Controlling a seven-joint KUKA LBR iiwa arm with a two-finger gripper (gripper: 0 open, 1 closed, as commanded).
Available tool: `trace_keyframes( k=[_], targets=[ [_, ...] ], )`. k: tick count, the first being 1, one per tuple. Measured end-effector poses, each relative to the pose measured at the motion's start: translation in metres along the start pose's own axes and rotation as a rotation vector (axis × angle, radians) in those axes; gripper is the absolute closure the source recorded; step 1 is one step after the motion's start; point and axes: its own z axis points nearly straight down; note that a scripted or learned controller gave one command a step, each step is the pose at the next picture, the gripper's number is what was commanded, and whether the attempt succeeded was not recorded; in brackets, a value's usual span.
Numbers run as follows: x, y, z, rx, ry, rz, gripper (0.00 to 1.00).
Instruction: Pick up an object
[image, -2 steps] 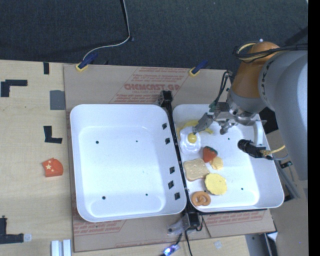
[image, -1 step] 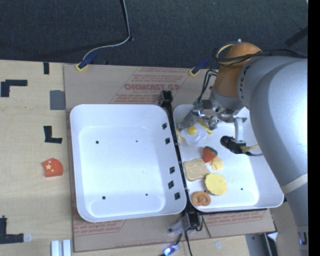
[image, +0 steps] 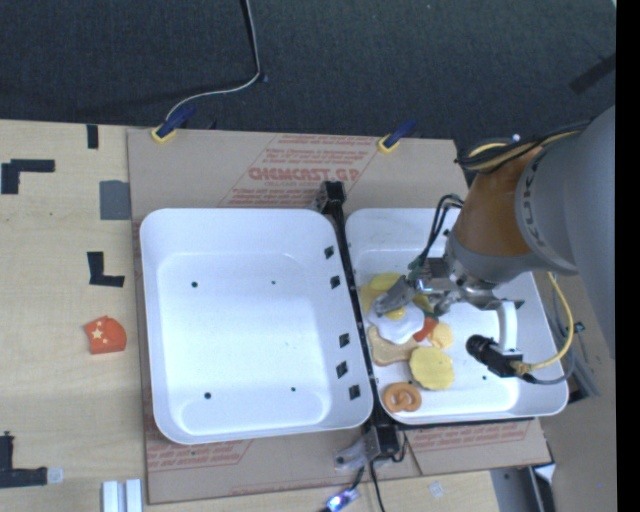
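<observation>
While the arm (image: 520, 215) leans over the right bin (image: 530, 400), its gripper (image: 405, 297) sits low among the toy food pieces (image: 415, 345) heaped against that bin's left wall; whether it grips anything cannot be told. Left of the right bin, the other bin (image: 240, 320) lies on the same cardboard sheet (image: 300, 170), over a wooden bench (image: 50, 300). Far left of the bins rests a red piece (image: 105, 335). Dark carpet (image: 300, 50) lies beyond the cardboard.

Bins (image: 240, 230) glossy white plastic; base sheet (image: 300, 175) matt cardboard.
</observation>
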Motion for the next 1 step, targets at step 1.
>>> trace_keyframes(
  k=[1],
  targets=[
    [0.0122, 0.0737, 0.0183, -0.011, -0.001, -0.006, 0.00]
  ],
)
